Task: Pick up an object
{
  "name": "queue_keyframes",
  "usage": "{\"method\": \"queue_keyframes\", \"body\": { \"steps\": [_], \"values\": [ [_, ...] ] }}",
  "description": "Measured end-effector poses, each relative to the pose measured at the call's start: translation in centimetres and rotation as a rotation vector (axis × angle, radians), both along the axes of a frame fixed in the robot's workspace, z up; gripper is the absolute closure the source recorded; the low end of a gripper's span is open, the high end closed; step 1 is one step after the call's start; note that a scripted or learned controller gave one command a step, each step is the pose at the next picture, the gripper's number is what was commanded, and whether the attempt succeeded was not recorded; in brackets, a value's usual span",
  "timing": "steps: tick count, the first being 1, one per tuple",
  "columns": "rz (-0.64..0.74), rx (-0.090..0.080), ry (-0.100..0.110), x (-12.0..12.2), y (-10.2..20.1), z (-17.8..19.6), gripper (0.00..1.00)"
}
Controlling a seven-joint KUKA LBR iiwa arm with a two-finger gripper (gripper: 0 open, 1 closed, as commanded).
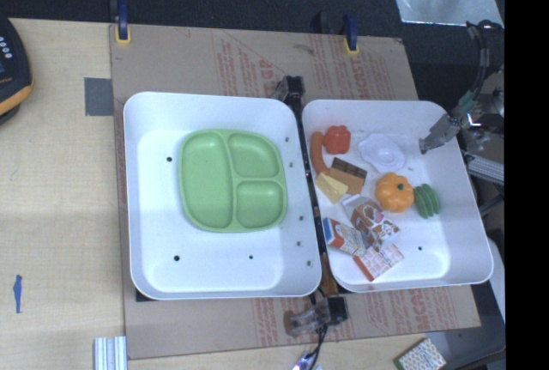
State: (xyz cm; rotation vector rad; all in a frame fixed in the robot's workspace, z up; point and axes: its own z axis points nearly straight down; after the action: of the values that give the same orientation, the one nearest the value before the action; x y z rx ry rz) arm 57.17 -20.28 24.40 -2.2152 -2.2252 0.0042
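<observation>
Two glossy white bins (141,188), round orange pumpkin (395,191)

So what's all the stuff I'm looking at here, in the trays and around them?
Bins: 2, white, side by side; left bin, right bin.
Divided plate: 1, light green, in the left bin.
Tomato-like toy: 1, red, right bin, upper left.
Sausage toy: 1, orange-brown, along the right bin's left wall.
Cheese wedge: 1, yellow, beside a brown block.
Pumpkin toy: 1, orange, right bin centre.
Green toy: 1, right of the pumpkin.
Clear lid: 1, whitish.
Packets: several, red and white.
Clamps: 2, blue and yellow, on the board's far edge.
Gripper: 1, grey, over the right bin's right edge.
</observation>
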Motion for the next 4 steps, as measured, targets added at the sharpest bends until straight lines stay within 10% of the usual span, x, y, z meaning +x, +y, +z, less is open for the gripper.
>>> {"method": "queue_keyframes", "body": {
  "steps": [1,2,3,4],
  "values": [
    [0.006,0.006,0.010,-0.7,6.7,-9.9,0.00],
    [0.000,-0.010,-0.025,-3.4,6.3,-13.5,0.00],
    [0.000,-0.009,-0.020,-3.5,6.3,-12.5,1.00],
    [0.002,-0.009,-0.018,-3.5,6.3,-12.6,0.00]
  ]
}}
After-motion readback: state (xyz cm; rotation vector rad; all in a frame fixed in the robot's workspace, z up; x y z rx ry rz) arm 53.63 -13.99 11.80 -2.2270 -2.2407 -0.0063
